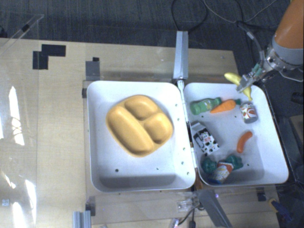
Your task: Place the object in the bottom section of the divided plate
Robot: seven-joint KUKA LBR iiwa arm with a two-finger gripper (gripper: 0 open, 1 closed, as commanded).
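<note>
Arm [289, 30]: one, grey with an orange band, reaching in from the right over the far corner of the right bin [270, 172].
Fingers [247, 82]: closed on a yellow banana [233, 78], which juts out to the left between them, raised near the bin's far rim; judged to be lifted clear for carrying.
Divided plate [138, 124]: one, yellow, three sections, lying alone in the left bin [99, 165], well apart from the banana; its bottom section, the long one nearest the onlooker, is bare, so the placing is not yet done.
Bins: two, white, side by side on the surface [57, 127]; one keeps the goal clear, the other stores the pickings.
Right bin contents: one green bottle [205, 105], one carrot [223, 106], one small can [248, 112], one orange sausage-like piece [243, 141], one black-and-white carton [205, 140], and a green-and-red cluster [219, 166] too jumbled to count.
</note>
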